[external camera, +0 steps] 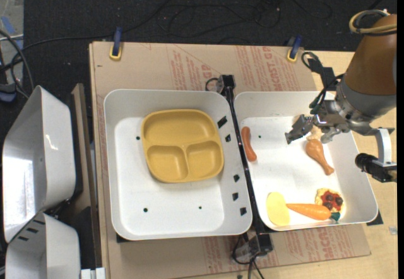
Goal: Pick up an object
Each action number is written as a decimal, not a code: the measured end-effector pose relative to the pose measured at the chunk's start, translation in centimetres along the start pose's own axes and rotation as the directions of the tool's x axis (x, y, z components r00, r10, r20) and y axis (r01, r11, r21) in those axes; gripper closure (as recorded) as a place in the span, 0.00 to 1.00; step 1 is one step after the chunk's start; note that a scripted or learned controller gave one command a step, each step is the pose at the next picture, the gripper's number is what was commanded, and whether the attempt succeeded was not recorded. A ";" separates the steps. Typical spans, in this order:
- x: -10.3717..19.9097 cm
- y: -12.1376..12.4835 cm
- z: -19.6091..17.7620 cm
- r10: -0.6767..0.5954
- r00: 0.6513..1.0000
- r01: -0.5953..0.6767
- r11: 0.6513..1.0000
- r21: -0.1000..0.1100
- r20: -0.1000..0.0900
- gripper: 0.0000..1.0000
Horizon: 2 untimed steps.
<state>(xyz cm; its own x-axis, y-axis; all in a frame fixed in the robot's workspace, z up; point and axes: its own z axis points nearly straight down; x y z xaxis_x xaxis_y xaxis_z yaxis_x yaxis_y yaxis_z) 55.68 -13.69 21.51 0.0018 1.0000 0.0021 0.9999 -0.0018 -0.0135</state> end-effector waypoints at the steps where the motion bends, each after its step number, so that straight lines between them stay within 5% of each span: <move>1: 0.0 0.3 -0.7 -0.003 1.000 0.003 1.000 -0.013 0.002 0.00; 2: -0.6 0.6 5.4 0.000 1.000 0.000 1.000 -0.010 0.002 0.00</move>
<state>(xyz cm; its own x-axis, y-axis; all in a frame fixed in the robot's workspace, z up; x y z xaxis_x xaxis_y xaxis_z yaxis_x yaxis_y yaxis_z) 56.17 -14.26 16.12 0.0017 1.0000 0.0002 1.0000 -0.0017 -0.0032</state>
